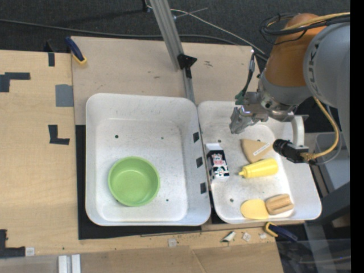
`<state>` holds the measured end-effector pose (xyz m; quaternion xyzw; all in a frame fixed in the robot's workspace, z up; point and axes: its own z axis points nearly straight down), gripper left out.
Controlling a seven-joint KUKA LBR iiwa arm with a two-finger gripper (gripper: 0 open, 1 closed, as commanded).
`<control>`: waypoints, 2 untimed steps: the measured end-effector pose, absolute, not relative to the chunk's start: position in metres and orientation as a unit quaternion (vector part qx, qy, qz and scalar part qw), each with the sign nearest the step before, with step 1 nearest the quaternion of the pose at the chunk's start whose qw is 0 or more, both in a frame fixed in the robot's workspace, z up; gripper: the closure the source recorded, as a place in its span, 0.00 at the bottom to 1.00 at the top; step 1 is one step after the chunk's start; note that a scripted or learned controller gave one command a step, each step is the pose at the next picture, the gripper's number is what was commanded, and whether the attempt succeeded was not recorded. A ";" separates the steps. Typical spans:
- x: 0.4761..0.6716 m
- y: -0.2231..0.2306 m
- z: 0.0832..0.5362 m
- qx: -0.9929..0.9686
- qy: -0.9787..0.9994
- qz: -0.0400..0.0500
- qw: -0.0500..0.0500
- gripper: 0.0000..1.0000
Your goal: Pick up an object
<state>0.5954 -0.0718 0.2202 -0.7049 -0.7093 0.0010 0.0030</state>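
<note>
Gripper (pixel 241 122) hangs over the right bin (pixel 227 206), fingers hard to read, nothing visibly between them; just beside it lie a tan wedge (pixel 255 149) and yellow bottle (pixel 259 169). Green bowl (pixel 133 181) sits left.

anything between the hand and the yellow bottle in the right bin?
Nothing visible. The hand hangs over the right bin's upper part; the yellow bottle lies below it in view, with a tan wedge beside the path, not on the bottle.

glossy plastic green bowl (pixel 133 180), speckled matt white bins (pixel 142 110).
</note>
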 end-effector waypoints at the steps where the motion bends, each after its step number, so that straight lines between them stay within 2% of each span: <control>1: 0.588 -0.019 0.229 -0.705 -0.709 0.001 0.003 1.00; 2: 0.585 0.028 0.234 -0.705 -0.710 0.001 0.003 1.00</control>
